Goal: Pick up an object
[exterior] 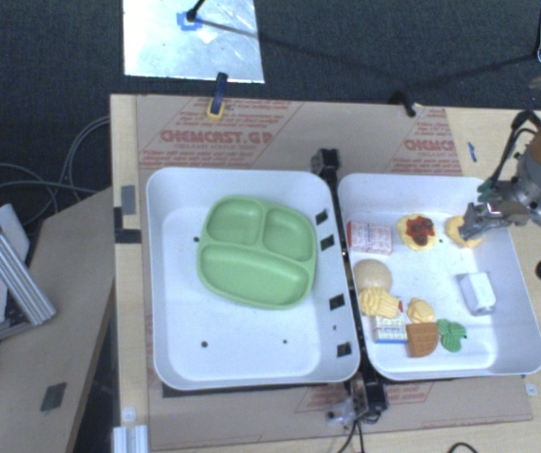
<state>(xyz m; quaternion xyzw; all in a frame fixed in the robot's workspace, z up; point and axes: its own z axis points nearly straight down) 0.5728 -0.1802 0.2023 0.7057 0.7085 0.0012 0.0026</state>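
1. Right bin (pixel 525 333): crowded with toy food; easy to knock neighbours.
2. Gripper (pixel 478 217): low at the far right corner, grip impossible to tell.
3. Yellow piece (pixel 460 230): just beneath, near the wall; could slip aside.

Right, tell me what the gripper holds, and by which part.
Cannot be told. The gripper sits at a yellow item by the right bin's far edge, but the view does not settle whether it is gripped.

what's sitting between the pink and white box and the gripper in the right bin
In the camera view, a round yellow piece with a red top lies between the pink and white box and the gripper. A yellow item sits right at the gripper.
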